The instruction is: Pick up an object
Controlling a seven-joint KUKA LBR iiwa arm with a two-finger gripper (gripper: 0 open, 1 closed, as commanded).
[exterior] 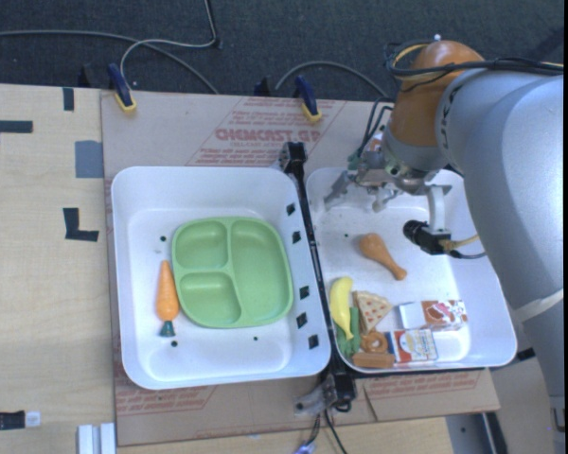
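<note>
Gripper: you see the gripper [363, 189] hanging over the far end of the right bin [488, 303], its fingers spread and nothing between them.
Nearest target: the drumstick [382, 254] lies alone on the bin floor, just in front of the gripper, knob end toward the far side, bone end pointing to the near right.
How it handles: it looks like a toy of hard plastic, so judge it light, stiff and smooth; expect it to roll or skid if you pinch off-centre.
Where to grip: take it across the fat end, fingers square to its long axis.
Other candidates: the banana [341, 305], pizza slice [371, 306] and small cartons [430, 328] crowd the near end, touching one another, so they are harder to isolate.
Left bin: the green plate [232, 272] is broad and flat, poor for a pinch; the carrot [167, 293] beside it is slim and free.
</note>
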